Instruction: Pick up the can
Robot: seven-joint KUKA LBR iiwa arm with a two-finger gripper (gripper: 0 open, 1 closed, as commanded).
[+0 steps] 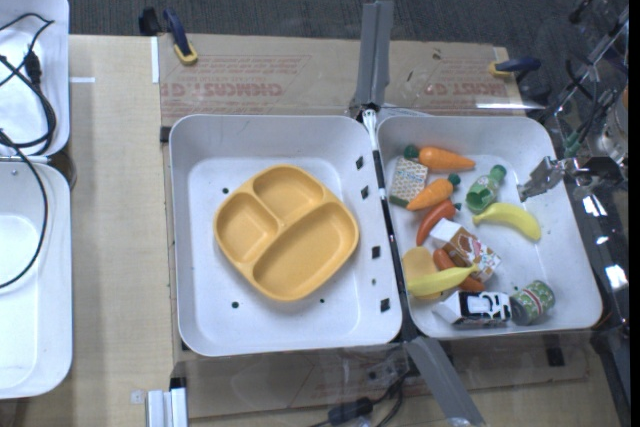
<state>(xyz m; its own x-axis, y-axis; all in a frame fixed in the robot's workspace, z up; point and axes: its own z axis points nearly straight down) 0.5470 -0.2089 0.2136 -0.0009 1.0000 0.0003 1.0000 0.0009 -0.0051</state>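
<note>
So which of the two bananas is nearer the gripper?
The banana at the right bin's upper right, just below-left of the gripper. The other banana lies lower, toward the bin's left side, over an orange piece.

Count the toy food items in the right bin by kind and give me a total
Carrots: 3
Bananas: 2
Cans: 1
Green bottles: 1
Cartons or boxes: 3
Total: 10, though items in the crowded pile overlap, so some may be hidden.

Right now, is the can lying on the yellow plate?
No, the can lies in the right bin, near its front corner; the plate sits in the left bin.
</note>
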